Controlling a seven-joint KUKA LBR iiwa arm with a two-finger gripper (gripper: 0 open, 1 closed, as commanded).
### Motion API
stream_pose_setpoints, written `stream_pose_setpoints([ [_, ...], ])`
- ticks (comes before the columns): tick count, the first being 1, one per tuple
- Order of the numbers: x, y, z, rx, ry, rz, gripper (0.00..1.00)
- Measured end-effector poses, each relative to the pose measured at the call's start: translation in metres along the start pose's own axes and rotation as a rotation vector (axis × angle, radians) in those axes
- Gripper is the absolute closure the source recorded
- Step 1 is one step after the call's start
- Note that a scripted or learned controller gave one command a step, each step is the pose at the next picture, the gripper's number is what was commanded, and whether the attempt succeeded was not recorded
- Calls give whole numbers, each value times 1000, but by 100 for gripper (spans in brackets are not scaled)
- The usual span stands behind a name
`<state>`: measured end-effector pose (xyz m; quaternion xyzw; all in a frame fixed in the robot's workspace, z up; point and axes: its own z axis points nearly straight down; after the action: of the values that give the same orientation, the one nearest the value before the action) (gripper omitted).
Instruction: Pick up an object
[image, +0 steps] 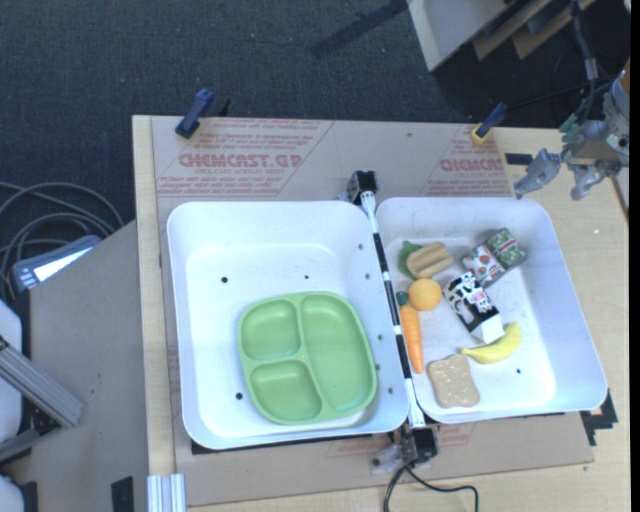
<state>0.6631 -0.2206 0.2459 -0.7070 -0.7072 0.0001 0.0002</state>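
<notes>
On the left, a shallow white bin (200, 250) carries a pale green, three-compartment plastic plate (305, 357). The white bin on the right (560, 300) holds the candidates. A plastic orange carrot (411, 338) lies against the divider edge, with a hot-dog bun toy (430, 259) and a small round orange (425, 294) just beside it. A tan toast slice (453, 381), a cow-print carton (471, 300) and a yellow banana (497, 344) crowd together, and a green-and-red box (497, 254) sits behind. The tool (560, 178) hangs over the worktop beyond that bin's far right corner, fingers spread and holding nothing. This looks like the approach step: next it must swing in and descend. The bin's bare near-right floor gives room; the carrot hugs a wall.
</notes>
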Motion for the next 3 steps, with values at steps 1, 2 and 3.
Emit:
stream_pose_setpoints([
  [1, 4, 2, 159, 12, 16, -3, 0],
  [2, 29, 4, 161, 1, 1, -1, 0],
  [3, 29, 4, 150, -2, -1, -2, 100],
])
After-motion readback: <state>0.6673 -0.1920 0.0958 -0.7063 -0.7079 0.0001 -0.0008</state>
